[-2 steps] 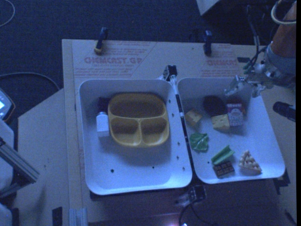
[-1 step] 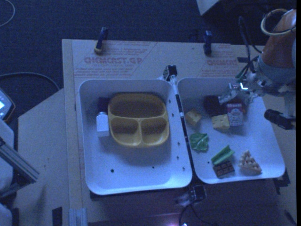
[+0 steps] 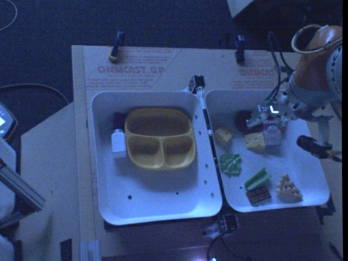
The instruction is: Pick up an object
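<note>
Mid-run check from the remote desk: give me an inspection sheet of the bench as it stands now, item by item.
Surface: wooden board bearing two white bins, left bin and right bin.
Job's things: right bin holds a yellow block, tan piece, green leaf, green and brown piece, wedge, pink-labelled carton and dark item.
Clutter: left bin holds a yellow divided plate with a small white bottle beside it.
Grippers: gripper sits over the right bin's far side, above the carton; dim light hides its state.
Cables: black cables run to the arm.
Surroundings: dark floor, two clamps on the board's far edge.
</note>
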`<act>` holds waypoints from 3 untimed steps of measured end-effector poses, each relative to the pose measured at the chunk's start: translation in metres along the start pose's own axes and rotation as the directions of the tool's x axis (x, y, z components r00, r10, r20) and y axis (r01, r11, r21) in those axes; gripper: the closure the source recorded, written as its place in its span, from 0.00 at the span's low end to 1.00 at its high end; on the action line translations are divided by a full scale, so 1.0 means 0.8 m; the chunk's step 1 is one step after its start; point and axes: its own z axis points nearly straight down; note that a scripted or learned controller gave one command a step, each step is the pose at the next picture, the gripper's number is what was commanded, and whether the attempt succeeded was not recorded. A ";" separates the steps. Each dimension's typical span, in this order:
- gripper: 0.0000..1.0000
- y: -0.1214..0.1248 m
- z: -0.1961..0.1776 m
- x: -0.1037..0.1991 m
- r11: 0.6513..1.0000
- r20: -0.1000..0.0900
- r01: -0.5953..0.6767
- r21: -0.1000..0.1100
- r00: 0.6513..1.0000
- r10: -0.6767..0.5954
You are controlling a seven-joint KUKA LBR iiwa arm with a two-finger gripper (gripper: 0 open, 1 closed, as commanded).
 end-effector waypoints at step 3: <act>1.00 0.016 -0.049 0.008 1.000 0.004 0.002 -0.013 1.000 -0.002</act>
